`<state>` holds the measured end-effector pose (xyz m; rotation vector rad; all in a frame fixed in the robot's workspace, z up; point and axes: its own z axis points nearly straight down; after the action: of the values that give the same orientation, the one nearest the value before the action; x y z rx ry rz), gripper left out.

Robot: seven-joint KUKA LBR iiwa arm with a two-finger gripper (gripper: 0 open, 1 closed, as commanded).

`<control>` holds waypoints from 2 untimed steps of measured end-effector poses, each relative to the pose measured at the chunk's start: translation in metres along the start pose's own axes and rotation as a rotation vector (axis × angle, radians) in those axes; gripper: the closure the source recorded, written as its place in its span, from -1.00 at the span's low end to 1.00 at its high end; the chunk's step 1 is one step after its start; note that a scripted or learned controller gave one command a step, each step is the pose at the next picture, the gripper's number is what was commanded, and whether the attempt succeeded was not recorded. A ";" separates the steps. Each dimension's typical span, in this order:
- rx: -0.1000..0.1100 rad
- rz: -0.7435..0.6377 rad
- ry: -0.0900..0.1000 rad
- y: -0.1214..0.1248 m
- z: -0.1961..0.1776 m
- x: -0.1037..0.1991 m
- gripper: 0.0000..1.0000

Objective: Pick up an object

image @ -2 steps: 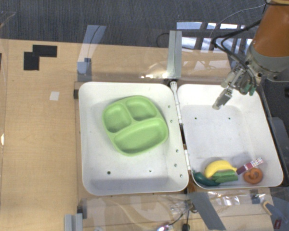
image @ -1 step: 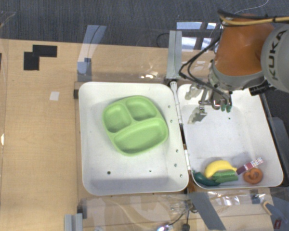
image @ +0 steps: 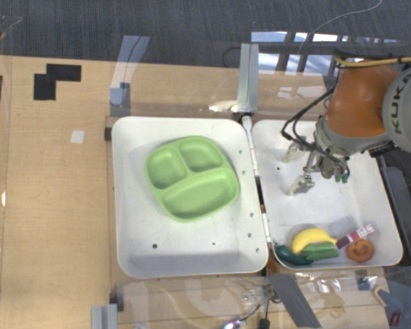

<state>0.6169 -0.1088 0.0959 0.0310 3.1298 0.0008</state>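
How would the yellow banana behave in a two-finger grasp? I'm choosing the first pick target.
The banana looks like smooth, glossy toy plastic, so it is probably stiff, light and somewhat slippery. Its curved, rounded body may twist or roll between the fingers. It lies against the green vegetable in the bin's near corner, so a push would likely shift both.

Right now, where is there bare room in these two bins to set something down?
Left bin: bare floor along the near edge and left side, around the green divided plate. Right bin: its middle is free, between the gripper and the toys. Its near edge is crowded: banana, green vegetable, orange fruit.
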 end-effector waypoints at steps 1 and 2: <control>-0.002 0.002 -0.011 0.001 -0.013 -0.003 1.00; 0.001 0.517 0.002 0.039 -0.091 0.027 1.00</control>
<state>0.5897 -0.0692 0.1870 0.8305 3.0203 0.0040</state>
